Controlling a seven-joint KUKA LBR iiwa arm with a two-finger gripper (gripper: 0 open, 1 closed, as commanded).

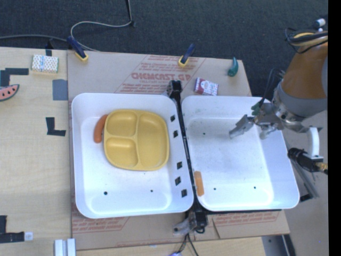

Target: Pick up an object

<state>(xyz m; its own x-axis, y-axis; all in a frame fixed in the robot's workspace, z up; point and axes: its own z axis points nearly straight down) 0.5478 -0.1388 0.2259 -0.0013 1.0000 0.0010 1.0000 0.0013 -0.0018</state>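
Cardboard covers the bench [32, 143] under two bins. Nothing is picked yet: the end effector [253, 127], fingers spread and empty, hangs at two o'clock in the right bin [277, 196]. One carrot [199, 183] lies at its seven o'clock edge; reaching and grasping remain.

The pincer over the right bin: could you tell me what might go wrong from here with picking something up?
1. The pincer hangs over bare floor of the right bin; closing here would likely catch nothing.
2. The small orange piece lies tight against that bin's left wall, leaving little room for a finger.
3. The orange piece in the left bin sits against the yellow tray, which may get nudged.
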